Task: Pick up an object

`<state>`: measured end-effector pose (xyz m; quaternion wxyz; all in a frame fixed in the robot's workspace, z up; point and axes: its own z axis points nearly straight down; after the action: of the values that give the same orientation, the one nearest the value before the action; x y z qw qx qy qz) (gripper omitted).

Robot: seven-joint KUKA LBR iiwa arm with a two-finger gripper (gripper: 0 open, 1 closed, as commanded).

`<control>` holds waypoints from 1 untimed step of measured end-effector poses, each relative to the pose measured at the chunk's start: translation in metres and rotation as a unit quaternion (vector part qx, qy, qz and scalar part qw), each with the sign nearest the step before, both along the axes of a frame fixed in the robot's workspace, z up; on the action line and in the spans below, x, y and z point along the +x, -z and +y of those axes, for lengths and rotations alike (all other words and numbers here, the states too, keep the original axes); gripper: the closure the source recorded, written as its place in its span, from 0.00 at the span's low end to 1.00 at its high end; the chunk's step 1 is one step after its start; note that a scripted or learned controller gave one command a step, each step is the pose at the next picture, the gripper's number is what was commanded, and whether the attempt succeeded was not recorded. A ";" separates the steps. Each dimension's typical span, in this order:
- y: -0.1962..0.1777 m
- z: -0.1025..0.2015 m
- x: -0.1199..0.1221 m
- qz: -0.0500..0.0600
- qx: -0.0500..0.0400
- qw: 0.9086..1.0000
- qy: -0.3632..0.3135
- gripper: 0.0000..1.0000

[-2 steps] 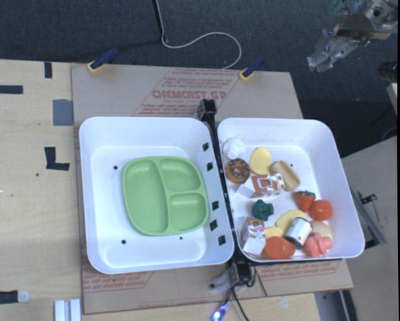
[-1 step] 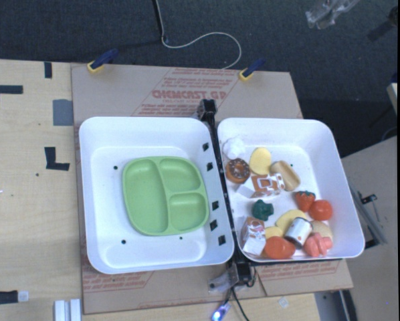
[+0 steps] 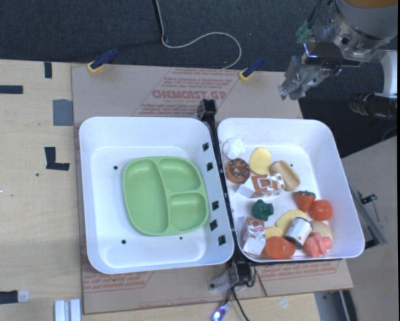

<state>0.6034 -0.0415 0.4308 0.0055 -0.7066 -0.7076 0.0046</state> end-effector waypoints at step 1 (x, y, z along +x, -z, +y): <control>0.115 0.014 -0.061 0.002 0.000 1.000 0.001 1.00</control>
<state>0.5427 -0.0272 0.3160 0.0066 -0.7071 -0.7070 0.0059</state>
